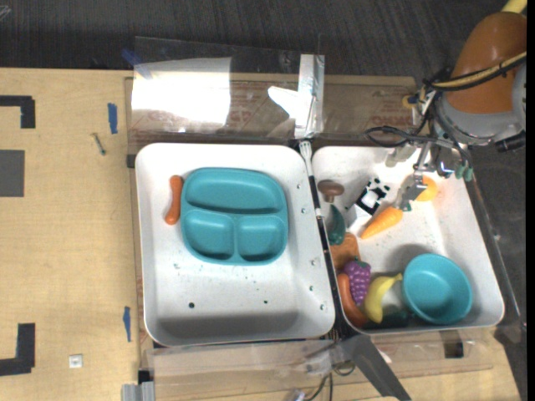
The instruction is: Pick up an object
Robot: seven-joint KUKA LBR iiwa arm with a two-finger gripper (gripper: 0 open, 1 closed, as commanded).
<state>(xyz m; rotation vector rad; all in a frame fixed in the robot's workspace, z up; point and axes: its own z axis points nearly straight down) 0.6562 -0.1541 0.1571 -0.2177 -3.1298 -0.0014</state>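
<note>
Ideally the pincer [415,184], whose opening I cannot tell, drops squarely over the carrot [383,221] in the right bin [485,249]

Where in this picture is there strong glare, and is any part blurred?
Camera view: strong glare on the clear plastic sheet behind the left white bin; the hand over the right white bin looks slightly blurred; the teal divided tray is evenly lit.

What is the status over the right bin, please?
Hand low in right bin, grip unclear. Carrot right beside it, not seen held. Black-and-white toy and bowl close by.
</note>
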